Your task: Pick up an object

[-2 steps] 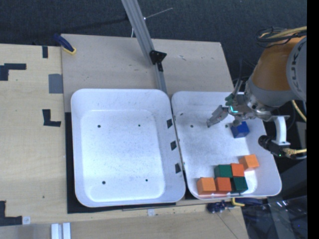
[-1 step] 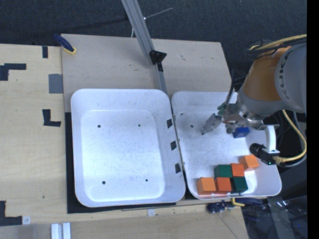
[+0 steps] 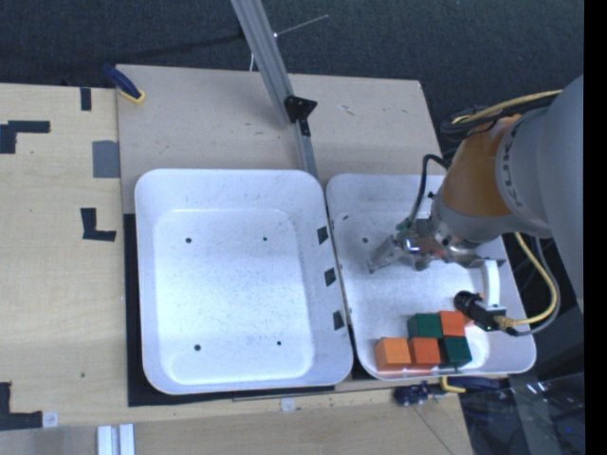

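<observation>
Several small blocks sit clustered in the near corner of the right bin (image 3: 379,197): an orange block (image 3: 392,353), a second orange block (image 3: 426,351), a green block (image 3: 426,325), another green block (image 3: 458,350) and a small orange one (image 3: 453,322). My gripper (image 3: 396,249) hangs low over the middle of the right bin, up the view from the cluster and apart from it. Nothing shows in its grasp.
The left bin (image 3: 152,207) lies beside the right one, with dark clips along the shared rim. A grey metal bar (image 3: 270,50) slants down from the top to the bins' far junction. A black and yellow cable (image 3: 531,301) loops at the right bin's edge.
</observation>
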